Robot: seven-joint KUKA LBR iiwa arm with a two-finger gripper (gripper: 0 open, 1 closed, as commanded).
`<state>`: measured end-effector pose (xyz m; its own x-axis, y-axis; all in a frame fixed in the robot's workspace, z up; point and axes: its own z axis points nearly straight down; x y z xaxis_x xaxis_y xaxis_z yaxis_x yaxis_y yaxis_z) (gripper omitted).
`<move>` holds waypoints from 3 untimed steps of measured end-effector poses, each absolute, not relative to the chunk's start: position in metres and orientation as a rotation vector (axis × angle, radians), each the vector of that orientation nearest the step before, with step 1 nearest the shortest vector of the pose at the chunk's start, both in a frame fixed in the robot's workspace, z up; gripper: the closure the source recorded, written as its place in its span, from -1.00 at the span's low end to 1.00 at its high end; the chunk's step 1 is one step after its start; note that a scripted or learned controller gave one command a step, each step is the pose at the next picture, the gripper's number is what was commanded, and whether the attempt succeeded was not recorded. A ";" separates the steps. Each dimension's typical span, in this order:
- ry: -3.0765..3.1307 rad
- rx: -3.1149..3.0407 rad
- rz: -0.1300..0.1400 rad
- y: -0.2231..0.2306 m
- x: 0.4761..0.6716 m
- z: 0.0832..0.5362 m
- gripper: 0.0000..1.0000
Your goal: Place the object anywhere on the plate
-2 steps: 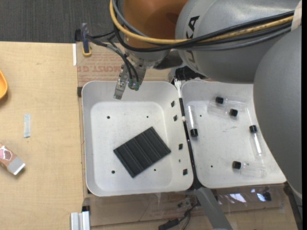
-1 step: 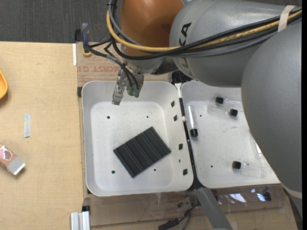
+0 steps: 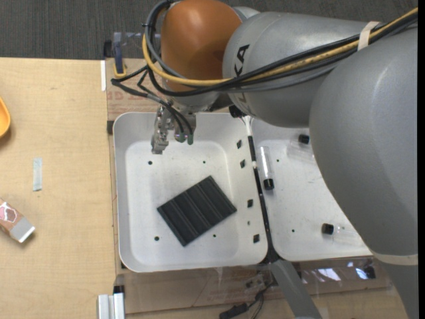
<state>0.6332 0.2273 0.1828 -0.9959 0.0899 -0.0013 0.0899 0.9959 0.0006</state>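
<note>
End effector (image 3: 169,137) hangs over upper part of left bin (image 3: 133,244), nothing between fingers; open or closed, cannot tell. Dark ribbed plate (image 3: 196,210) lies mid-bin. Marker (image 3: 265,169), likely object, rests in right bin (image 3: 299,244), upper left. Step: pre-grasp. Next: reach marker, grip.

Bench setup: pale wooden tabletop (image 3: 60,131) with two shallow white bins.

Left bin (image 3: 129,244) sits just right of the wooden tabletop; right bin (image 3: 299,238) touches the left bin's far side. Dark grey carpet floor (image 3: 66,18) runs beyond the tabletop's top edge.
</note>
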 end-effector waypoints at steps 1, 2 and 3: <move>3.133 0.200 0.002 0.227 0.567 0.275 1.00; 3.140 0.069 0.000 0.159 0.566 0.247 1.00; 3.026 -0.832 0.002 0.150 0.554 0.261 1.00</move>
<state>0.5543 0.1496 0.2609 -0.8595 -0.5112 -0.0034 -0.5112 0.8595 0.0006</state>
